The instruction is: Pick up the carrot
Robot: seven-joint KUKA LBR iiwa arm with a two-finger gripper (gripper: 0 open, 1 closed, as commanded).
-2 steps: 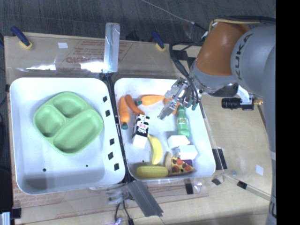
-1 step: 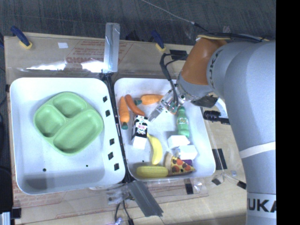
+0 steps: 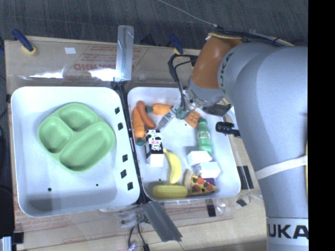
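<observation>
The carrot [image 3: 137, 123] is a long orange piece lying lengthwise against the left wall of the right bin [image 3: 230, 145]. A darker reddish sausage-like piece [image 3: 146, 115] lies right beside it. My gripper [image 3: 171, 117] hangs low over the upper middle of the right bin, a short way right of the carrot and apart from it. A small orange piece [image 3: 161, 109] sits just above the gripper's tip, and another orange piece [image 3: 192, 120] just to its right. The wrist [image 3: 209, 67] with its orange band hides the bin's back right corner.
The right bin also holds a cow-print carton [image 3: 154, 139], a white cube [image 3: 156, 160], a banana [image 3: 174, 166], corn [image 3: 168, 191], a pizza slice [image 3: 202, 183], two white blocks [image 3: 205, 163] and a green bottle [image 3: 203, 137]. A green divided plate [image 3: 77, 136] lies in the left bin [image 3: 26, 187].
</observation>
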